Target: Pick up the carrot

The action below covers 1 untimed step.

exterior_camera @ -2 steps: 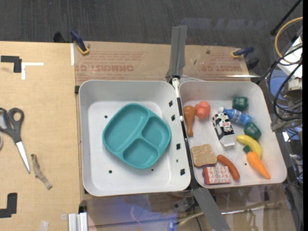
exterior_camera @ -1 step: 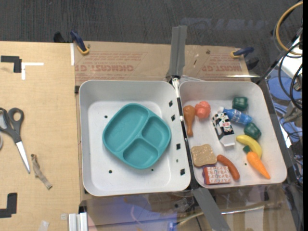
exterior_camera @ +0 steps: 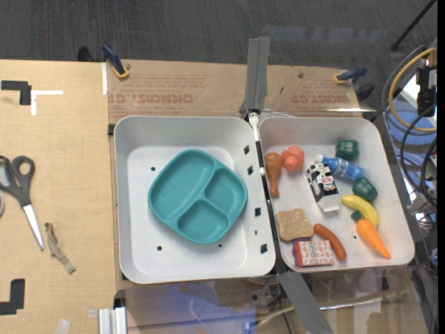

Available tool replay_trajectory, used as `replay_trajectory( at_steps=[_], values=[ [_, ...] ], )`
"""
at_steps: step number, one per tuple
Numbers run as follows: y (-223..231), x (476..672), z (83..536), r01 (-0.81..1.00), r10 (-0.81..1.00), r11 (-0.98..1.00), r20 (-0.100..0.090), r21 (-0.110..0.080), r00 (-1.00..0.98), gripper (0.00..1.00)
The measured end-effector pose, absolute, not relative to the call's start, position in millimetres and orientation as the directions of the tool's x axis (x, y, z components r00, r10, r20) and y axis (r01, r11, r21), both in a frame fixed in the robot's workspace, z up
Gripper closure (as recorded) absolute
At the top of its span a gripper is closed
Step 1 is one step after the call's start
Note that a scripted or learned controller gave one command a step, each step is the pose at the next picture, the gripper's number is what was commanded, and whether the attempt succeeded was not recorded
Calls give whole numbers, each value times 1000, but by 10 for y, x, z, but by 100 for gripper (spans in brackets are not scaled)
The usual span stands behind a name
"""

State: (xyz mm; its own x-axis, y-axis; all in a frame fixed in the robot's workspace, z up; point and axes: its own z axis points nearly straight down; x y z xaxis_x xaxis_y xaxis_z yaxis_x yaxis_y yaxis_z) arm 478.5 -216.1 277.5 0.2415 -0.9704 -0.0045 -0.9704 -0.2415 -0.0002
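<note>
The carrot (exterior_camera: 373, 239), orange with a small green top, lies at the near right corner of the right bin (exterior_camera: 313, 126). Its tip points toward the bin's front right wall. A yellow banana (exterior_camera: 362, 208) lies just behind it, nearly touching its green end. A red-brown sausage (exterior_camera: 330, 241) lies a short way to its left.
The right bin also holds a bread slice (exterior_camera: 294, 223), a red packet (exterior_camera: 313, 252), a cow-patterned carton (exterior_camera: 325, 184), a blue bottle (exterior_camera: 345, 167), two green pieces (exterior_camera: 347, 149), a drumstick (exterior_camera: 274, 172) and a peach (exterior_camera: 293, 158). A teal divided plate (exterior_camera: 198, 195) sits in the left bin (exterior_camera: 132, 186). Scissors (exterior_camera: 21, 193) lie far left.
</note>
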Motion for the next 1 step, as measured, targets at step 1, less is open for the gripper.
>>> replay_trajectory(
  at_steps=[1],
  values=[
    [-2124, 5045, 3396, -828, -828, -561, -4, -4, 561, 100]
  ],
)
